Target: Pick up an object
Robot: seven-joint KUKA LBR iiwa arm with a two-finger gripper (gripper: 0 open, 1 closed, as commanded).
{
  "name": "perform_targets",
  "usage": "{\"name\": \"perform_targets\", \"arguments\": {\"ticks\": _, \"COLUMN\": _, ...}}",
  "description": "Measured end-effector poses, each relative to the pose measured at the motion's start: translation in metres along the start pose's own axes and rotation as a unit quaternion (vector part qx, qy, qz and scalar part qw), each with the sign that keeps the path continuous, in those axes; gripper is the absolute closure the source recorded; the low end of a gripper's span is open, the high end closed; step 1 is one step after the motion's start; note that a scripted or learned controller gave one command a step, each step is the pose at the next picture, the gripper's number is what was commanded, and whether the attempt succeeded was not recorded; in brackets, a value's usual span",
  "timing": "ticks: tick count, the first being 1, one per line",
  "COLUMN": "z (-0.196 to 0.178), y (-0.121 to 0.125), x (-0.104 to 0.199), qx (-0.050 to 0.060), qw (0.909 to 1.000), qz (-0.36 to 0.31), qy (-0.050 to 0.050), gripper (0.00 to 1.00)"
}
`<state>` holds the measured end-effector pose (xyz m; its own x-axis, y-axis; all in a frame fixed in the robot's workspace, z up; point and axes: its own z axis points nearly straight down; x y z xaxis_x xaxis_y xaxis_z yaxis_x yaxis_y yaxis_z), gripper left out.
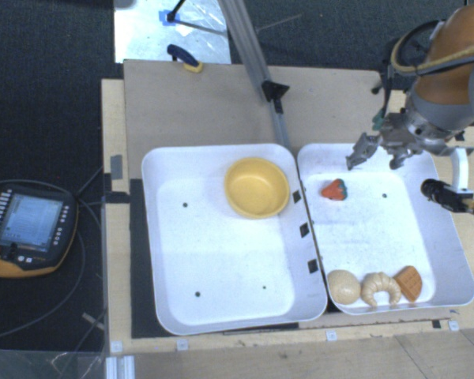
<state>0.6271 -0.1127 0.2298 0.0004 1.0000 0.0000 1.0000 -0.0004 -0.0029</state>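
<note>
A small red strawberry-like toy (333,189) lies near the back left of the right bin (426,235). Along that bin's front edge sit a pale round bun (344,286), a croissant (381,287) and a brown waffle-like piece (408,283). A yellow bowl (257,186) rests at the back of the left bin (182,290). My gripper (377,153) hangs over the back edge of the right bin, up and right of the strawberry, open with nothing between its fingers.
A metal pole (253,54) slants across the board behind the bins. A teach pendant (24,229) lies on the floor at left. A black connector (442,194) juts over the right bin's right side.
</note>
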Motion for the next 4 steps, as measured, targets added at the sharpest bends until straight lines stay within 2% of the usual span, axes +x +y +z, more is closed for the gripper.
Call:
{"name": "perform_targets", "arguments": {"ticks": 1, "z": 0.057, "y": 0.004, "x": -0.007, "qx": 0.001, "qw": 1.0000, "qz": 0.000, "qy": 0.000, "gripper": 0.00}}
{"name": "perform_targets", "arguments": {"ticks": 2, "z": 0.117, "y": -0.003, "x": -0.008, "qx": 0.001, "qw": 1.0000, "qz": 0.000, "qy": 0.000, "gripper": 0.00}}
{"name": "perform_targets", "arguments": {"ticks": 3, "z": 0.103, "y": -0.002, "x": -0.009, "qx": -0.002, "qw": 1.0000, "qz": 0.000, "qy": 0.000, "gripper": 1.00}}
{"name": "perform_targets", "arguments": {"ticks": 4, "z": 0.060, "y": 0.000, "x": -0.005, "qx": -0.004, "qw": 1.0000, "qz": -0.001, "qy": 0.000, "gripper": 1.00}}
